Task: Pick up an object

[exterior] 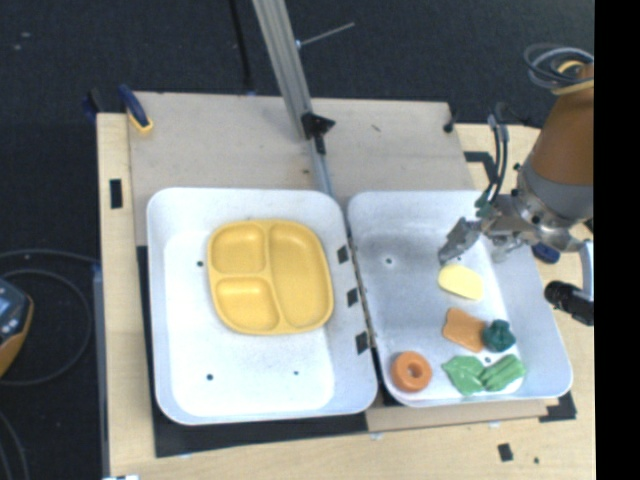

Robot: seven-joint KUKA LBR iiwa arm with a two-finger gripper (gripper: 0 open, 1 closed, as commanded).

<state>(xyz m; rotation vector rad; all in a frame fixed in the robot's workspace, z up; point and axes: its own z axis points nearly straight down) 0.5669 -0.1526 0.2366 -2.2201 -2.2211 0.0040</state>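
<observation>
The hand is hanging low over the right bin, reaching in from the right, and I cannot tell how it is set, since its tip is showing only as a grey blur. Nothing is visibly sitting in it. Just beside and below it, the pale yellow piece is lying on the bin floor, the nearest candidate for picking. Further toward the near rim, an orange block is touching a dark green piece, with a light green leafy piece and an orange ring near them. The left bin is carrying a yellow divided plate, well apart.

The approach looks under way, no grasp yet made. The next move is calling for centring over the yellow piece, descending and closing squarely.
</observation>
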